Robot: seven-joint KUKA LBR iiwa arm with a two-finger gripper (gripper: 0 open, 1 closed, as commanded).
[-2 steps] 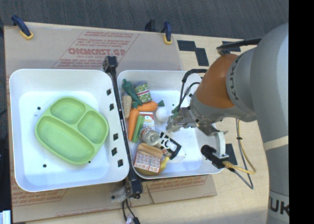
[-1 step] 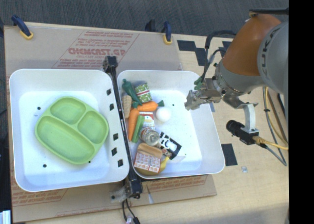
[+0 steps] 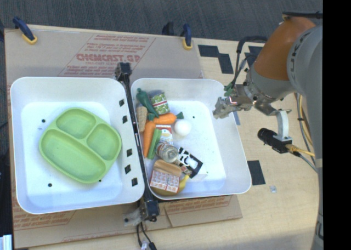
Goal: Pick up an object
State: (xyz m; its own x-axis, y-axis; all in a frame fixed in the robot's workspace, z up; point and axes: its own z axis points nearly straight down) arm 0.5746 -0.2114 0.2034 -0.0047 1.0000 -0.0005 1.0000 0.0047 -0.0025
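the gripper hangs over the right rim of the right bin, apart from the pile. nothing sits in it; whether it is spread or pressed together cannot be told. the objects lie along the bin's left wall: egg, carrot, box. judged progress: no pick done; approach, grasp and lift remain.

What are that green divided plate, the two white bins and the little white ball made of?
The green divided plate looks like matte moulded plastic: one even colour, soft rounded ridges. The white bins look like thin, slightly glossy plastic with rounded rims. The white ball is smooth with a soft sheen, probably plastic, though it is too small to say for certain.
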